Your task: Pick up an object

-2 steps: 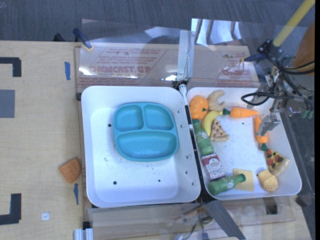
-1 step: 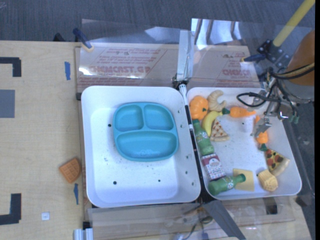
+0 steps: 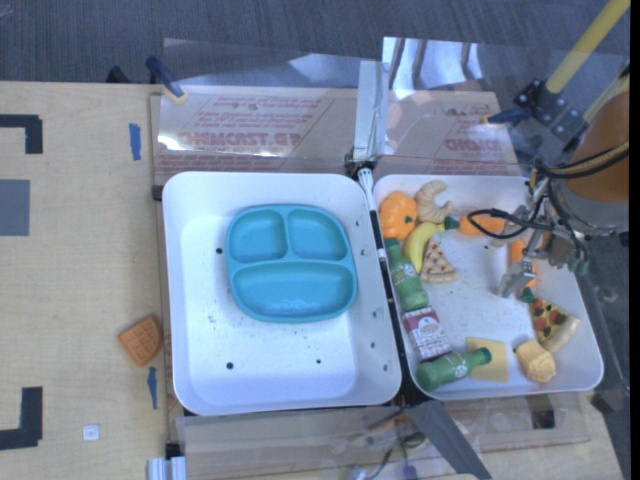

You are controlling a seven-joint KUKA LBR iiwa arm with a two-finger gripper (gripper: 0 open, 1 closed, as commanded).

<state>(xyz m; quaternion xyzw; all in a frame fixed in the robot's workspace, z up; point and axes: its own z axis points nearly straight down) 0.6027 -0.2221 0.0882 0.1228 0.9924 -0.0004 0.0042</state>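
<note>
Bench, right bin [image 3: 585,373]: gripper [image 3: 517,284] low beside pizza [image 3: 552,322], grip state unclear; approach step, needs centring, then closing.

Pizza slice [image 3: 552,321] — lies flat near the right bin's [image 3: 590,368] right edge. Orange carrot [image 3: 483,222] — lies on its side toward the far edge, green end leftward.

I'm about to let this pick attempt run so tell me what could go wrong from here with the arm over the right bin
1. The pincer hangs between the carrot and the pizza slice; it could nudge either one rather than catch one.
2. Both lie near the right bin wall, so the fingers might scrape its rim.
3. Toys are crowded along the left wall, such as the green bottle and banana, so picks there may drag neighbours.
</note>
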